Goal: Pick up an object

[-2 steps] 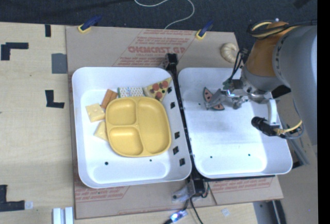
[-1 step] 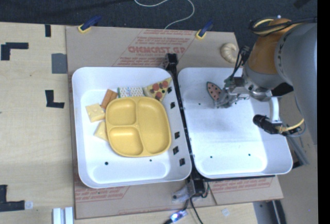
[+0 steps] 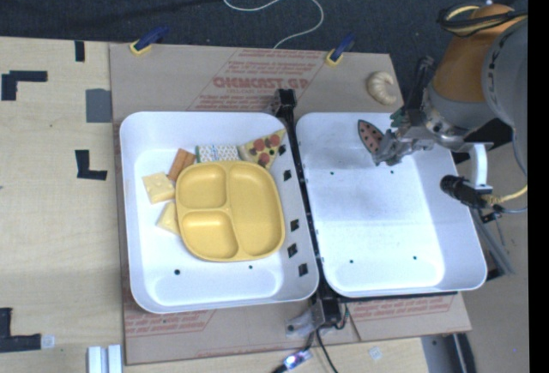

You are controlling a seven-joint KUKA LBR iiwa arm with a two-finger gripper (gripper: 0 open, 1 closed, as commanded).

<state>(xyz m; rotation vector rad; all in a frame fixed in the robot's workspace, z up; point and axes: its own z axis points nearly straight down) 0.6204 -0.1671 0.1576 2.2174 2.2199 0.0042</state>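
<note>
My gripper [image 3: 391,148] hangs low over the far right part of the right bin [image 3: 377,260]. A small brown spotted piece [image 3: 370,135] lies right against the gripper's left side; whether it is gripped or just touching is unclear. In the left bin [image 3: 137,140] a yellow divided plate [image 3: 230,210] rests in the middle. Behind and left of it sit a pale yellow square [image 3: 158,187], an orange-brown strip [image 3: 181,162], a dotted white piece [image 3: 216,153] and a pizza-like slice [image 3: 266,146].
A beige lump [image 3: 383,87] lies on the cardboard behind the right bin. Blue clips [image 3: 150,39] [image 3: 341,45] hold the cardboard's far edge. A white cable [image 3: 274,7] loops across the dark floor behind. The arm's body [image 3: 480,80] looms over the right bin's right rim.
</note>
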